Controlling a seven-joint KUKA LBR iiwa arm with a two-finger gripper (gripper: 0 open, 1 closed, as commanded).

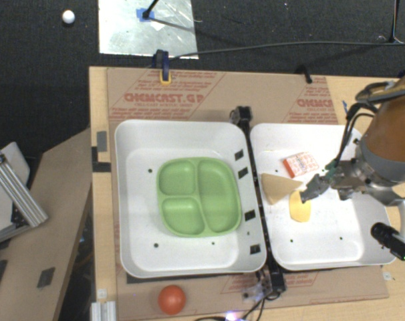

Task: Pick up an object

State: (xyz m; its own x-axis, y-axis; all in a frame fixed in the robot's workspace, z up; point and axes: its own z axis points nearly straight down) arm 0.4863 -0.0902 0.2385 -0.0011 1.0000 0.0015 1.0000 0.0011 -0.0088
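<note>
Two shallow white plastic bins sit side by side on a brown cardboard sheet printed with red lettering. The left bin (132, 246) holds a smooth pale-green plate (198, 196) with rounded corners, split into three sunken compartments; it lies near the bin's middle.

The right bin (323, 249) holds three things close together toward its left half: a soft-looking yellow lump (299, 210), a tan wedge (276, 186) with a pointed tip aimed at the divider between the bins, and a small flat red-and-white packet (300, 164) lying nearer the bin's far edge.

The jaws (312, 190) reach in from the right on a grey arm with an orange upper part. Their dark tip is right over the top edge of the yellow lump, just beside the tan wedge; whether they touch either one, and whether they are parted or closed, cannot be told.

A round orange-red ball (171, 299) rests on the bench at its near edge, in front of the left bin. Beyond the far edge lies dark black fabric with a shiny crinkled foil sheet (146, 19) and a small white ball (69, 17).
</note>
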